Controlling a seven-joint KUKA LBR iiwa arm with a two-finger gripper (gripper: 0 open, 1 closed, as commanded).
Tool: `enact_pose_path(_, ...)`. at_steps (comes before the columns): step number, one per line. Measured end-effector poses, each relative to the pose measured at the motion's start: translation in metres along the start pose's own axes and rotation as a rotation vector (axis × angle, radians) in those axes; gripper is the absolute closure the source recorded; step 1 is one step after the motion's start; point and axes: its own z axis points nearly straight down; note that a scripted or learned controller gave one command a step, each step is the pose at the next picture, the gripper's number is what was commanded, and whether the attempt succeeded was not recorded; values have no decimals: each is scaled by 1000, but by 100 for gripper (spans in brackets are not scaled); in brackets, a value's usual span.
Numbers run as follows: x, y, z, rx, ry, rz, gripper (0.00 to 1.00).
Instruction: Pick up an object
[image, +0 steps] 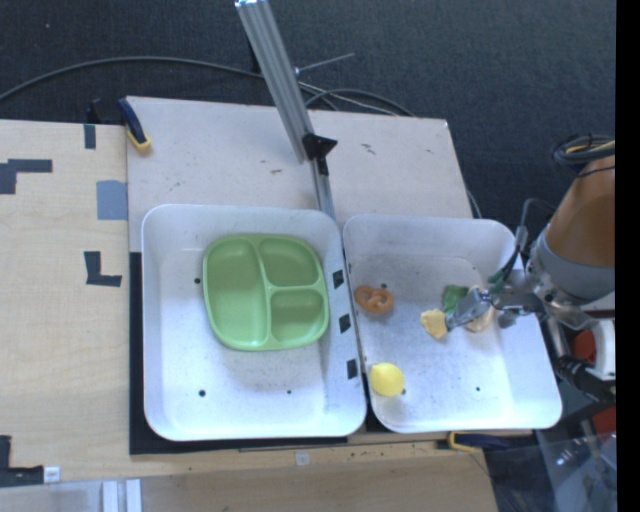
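Note:
The right bin (520, 395) holds an orange-brown pretzel-like piece (374, 299), a yellow ball (387, 379), a pale yellow chunk (433, 323), a green piece (456, 296) and a tan piece (480, 320). My gripper (466, 311) reaches in from the right and hangs low among the green, tan and pale yellow pieces. Whether anything sits between its fingers is hidden from this angle.
A green divided plate (266, 291) lies in the left bin (170, 380). A grey metal pole (285, 85) slants across the back of the bench to the wall between the bins. Cables run over the dark floor behind.

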Motion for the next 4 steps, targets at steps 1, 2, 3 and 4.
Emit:
enact_pose_path(1,0,0,0,0,0,0,0)
enact_pose_path(2,10,-7,56,7,1,1,0)
enact_pose_path(3,15,-4,117,0,-2,1,0)
enact_pose_path(4,15,-3,116,-2,-1,2,0)
